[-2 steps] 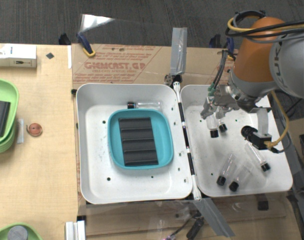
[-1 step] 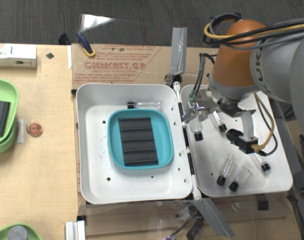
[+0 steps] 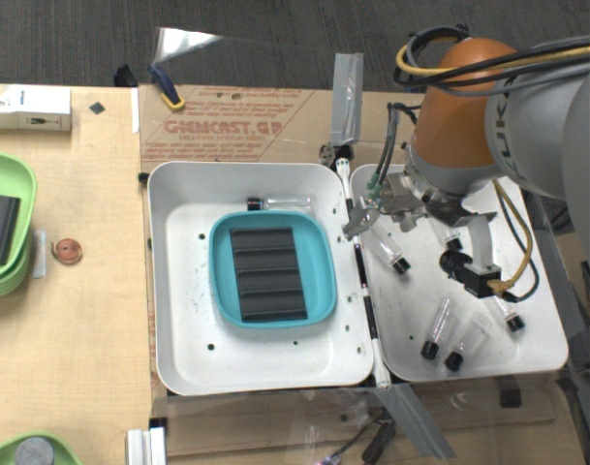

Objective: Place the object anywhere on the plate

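Observation:
A teal square plate (image 3: 273,267) with a dark ridged insert lies in the middle of the left white bin (image 3: 178,347). A clear tube with a black cap (image 3: 275,203) lies in that bin just behind the plate. Several similar capped tubes lie in the right bin (image 3: 537,352), one of them (image 3: 395,258) near its left wall and two (image 3: 440,329) toward the front. My gripper (image 3: 360,221) hangs low over the wall between the two bins, to the right of the plate's far corner. I see nothing held in it.
The grey and orange arm (image 3: 469,114) covers the back of the right bin, with cables looping down to a black fitting (image 3: 471,271). A cardboard sheet (image 3: 227,124) lies behind the left bin. A green tray (image 3: 6,226) and a small orange disc (image 3: 67,251) sit at far left.

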Available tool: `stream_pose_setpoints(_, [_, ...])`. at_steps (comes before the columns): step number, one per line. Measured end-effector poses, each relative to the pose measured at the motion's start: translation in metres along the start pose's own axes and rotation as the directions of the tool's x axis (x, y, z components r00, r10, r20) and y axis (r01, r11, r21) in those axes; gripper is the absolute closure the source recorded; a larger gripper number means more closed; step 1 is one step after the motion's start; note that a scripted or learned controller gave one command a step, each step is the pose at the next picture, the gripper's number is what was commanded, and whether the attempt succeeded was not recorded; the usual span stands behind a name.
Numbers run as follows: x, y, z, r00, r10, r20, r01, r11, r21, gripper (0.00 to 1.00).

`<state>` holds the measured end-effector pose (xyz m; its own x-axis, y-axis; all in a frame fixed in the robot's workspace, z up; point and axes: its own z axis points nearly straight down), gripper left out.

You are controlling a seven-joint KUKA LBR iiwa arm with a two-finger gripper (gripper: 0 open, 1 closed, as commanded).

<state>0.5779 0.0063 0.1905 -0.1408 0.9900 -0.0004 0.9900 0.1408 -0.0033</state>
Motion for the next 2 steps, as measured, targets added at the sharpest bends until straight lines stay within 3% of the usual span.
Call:
stream_pose_setpoints(1, [-0.0021, 0.0, -0.0079, 1.0, 0.005, 0.001, -0.005, 1.0, 0.002, 1.0])
stream_pose_setpoints(2, [-0.0023, 0.0, -0.008, 1.0, 0.005, 0.001, -0.005, 1.0, 0.002, 0.0])
